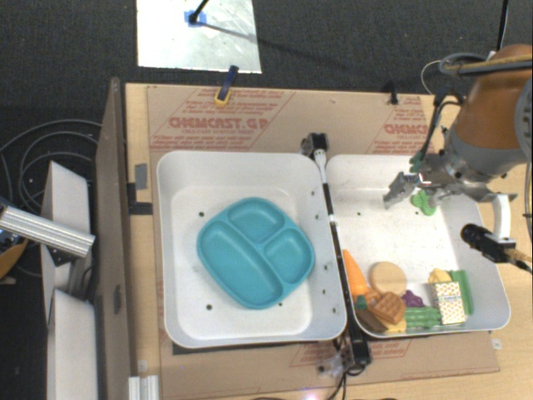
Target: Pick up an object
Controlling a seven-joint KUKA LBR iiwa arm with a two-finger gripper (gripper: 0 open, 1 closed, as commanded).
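My gripper (419, 192) hangs over the upper part of the right bin (366, 182), fingers spread open. A small green piece (427, 203) lies on the bin floor right under it, close to the right finger; it is not clearly pinched. Toy food is heaped in the bin's near corner: an orange carrot (354, 274), a round tan bun (387, 275), a brown waffle (388, 308), purple grapes (410, 297) and a white patterned box (450, 301).
The left bin (187, 182) holds a teal divided plate (255, 252). A black divider with clips (327, 211) runs between the bins. The arm's grey and orange body (495, 115) overhangs the right bin's far right side.
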